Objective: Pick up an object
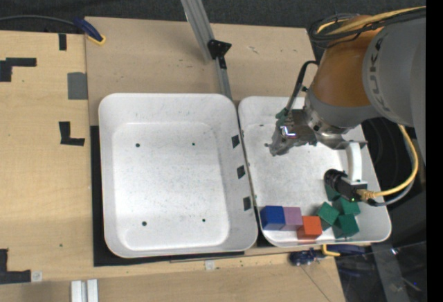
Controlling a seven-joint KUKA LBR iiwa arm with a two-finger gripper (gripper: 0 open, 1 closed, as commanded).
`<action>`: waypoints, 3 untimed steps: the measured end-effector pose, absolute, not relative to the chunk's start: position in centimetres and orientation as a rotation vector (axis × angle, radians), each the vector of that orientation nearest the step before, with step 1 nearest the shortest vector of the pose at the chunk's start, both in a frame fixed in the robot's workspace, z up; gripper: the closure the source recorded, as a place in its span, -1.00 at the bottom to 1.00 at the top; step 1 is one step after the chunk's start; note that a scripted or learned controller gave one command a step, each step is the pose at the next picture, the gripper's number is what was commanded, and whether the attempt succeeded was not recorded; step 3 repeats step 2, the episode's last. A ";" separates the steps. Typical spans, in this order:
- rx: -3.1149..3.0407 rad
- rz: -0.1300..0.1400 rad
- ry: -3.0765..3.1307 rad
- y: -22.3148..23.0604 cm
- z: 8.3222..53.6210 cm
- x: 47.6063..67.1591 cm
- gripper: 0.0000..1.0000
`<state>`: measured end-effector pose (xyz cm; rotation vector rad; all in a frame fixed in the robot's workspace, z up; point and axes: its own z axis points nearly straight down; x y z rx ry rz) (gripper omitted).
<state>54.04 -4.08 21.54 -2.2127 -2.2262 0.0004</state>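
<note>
In the camera view, over the right bin (257, 129), I am hanging my gripper (280, 142) above bare floor near the far end; I cannot tell its state. The blocks are lying well apart from it, at the near edge: blue block (273, 217), purple block (293, 216), orange block (311, 226), green blocks (339, 216). I judge the blue block easiest: it is outermost, with free space on its far side.
</note>
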 end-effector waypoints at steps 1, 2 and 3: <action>-2.210 0.000 -2.228 1.5 22.4 52.8 1.00; -2.211 0.000 -2.228 6.6 22.8 51.7 1.00; -2.211 0.000 -2.228 6.6 22.8 51.7 1.00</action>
